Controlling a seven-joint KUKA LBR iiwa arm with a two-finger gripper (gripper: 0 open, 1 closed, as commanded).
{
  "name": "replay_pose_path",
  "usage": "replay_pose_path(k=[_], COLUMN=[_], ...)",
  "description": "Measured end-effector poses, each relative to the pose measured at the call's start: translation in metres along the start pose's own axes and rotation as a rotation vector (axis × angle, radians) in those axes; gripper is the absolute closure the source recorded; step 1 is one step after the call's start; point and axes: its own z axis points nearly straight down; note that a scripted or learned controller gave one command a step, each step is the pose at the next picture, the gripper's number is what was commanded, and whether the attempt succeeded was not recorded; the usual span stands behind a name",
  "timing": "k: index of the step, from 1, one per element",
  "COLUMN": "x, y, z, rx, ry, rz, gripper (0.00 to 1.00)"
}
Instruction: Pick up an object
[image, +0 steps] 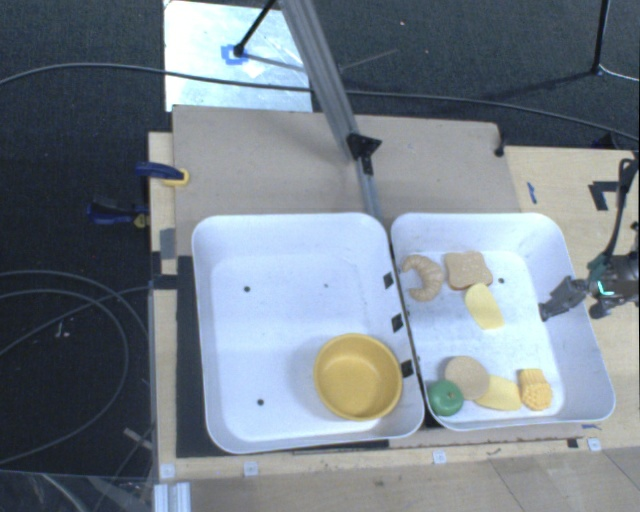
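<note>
Two shallow white bins sat side by side on the worktop (300, 160). The left bin (250, 250) held a yellow bowl (358, 376), upright, near its front right corner. The right bin (540, 235) held the smaller pieces. Toward its back left lay a tan croissant (424, 277), with a brown slice of toast (466, 269) just beside it on the right. A pale yellow wedge (485, 307) lay close in front of the toast. Along the front edge of that bin, a green round piece (446, 398) sat in the front left corner, touching a tan round disc (467, 377). A yellow flat slice (500, 396) lay against the disc's right side, and a corn-like orange piece (535, 389) lay next to it, nearer the front right corner.

The pincer (562, 297) hung over the right rim of the right bin, about midway along that edge, well apart from every piece. It was dark and small in the view, so whether it was spread or closed could not be told. Nothing could be seen in its grasp.
</note>
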Motion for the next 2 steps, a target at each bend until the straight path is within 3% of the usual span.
replay_pose_path(k=[1, 2], x=[0.000, -0.009], y=[0.000, -0.003], z=[0.000, 0.056], rx=[-0.001, 0.004], ry=[0.000, 0.001], rz=[0.000, 0.004], gripper=[0.00, 0.00])
